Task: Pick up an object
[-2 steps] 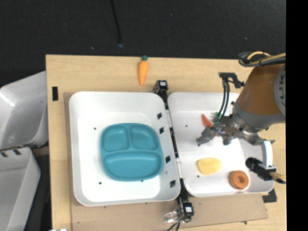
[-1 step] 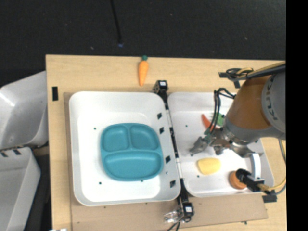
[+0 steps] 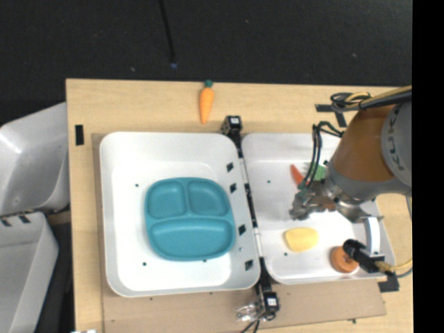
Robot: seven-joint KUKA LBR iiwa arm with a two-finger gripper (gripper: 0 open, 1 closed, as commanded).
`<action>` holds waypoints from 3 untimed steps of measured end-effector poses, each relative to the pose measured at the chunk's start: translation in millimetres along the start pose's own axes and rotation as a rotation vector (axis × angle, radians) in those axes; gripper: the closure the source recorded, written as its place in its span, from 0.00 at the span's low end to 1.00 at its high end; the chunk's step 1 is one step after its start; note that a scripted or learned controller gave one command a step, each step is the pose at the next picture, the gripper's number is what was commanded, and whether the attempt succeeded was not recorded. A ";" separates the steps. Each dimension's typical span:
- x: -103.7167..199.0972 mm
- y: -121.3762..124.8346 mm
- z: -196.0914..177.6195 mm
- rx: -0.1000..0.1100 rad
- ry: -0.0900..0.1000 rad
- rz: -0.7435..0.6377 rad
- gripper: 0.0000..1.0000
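Over R bin (image 3: 277, 151), the pincer (image 3: 303, 210) hangs low near mid-floor; can't tell its state, nothing seen pinched. Yellow obj (image 3: 300, 239) lies just below it, apart, w/ bare floor to its L toward the divider. Orange round obj (image 3: 341, 259) near the bin's front-R corner. Red piece (image 3: 297, 174) just above pincer, partly hidden. L bin (image 3: 118, 186) holds teal divided plate (image 3: 189, 218) centered, open margin all round. Carrot (image 3: 206, 103) on worktop (image 3: 139, 103) beyond the bins.

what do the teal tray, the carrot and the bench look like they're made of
Tray: likely moulded plastic, uniform teal, smooth rounded compartments, soft sheen.
Carrot: probably a plastic or rubber toy, even orange with a green tip.
Bench: looks like pale wood or laminate, matte, faint grain.
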State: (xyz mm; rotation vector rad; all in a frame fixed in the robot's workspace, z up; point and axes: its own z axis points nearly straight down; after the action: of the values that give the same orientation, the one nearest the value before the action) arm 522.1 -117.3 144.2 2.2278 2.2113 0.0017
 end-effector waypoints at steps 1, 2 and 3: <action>-1.9 -1.4 -63.8 -0.005 -0.001 -0.011 1.00; -3.3 0.5 -103.5 -0.004 -0.001 -0.010 1.00; 51.0 10.8 -95.0 0.003 0.003 -0.014 1.00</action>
State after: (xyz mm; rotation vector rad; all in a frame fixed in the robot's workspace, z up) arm 533.0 -66.3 239.1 2.2144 2.2298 0.0016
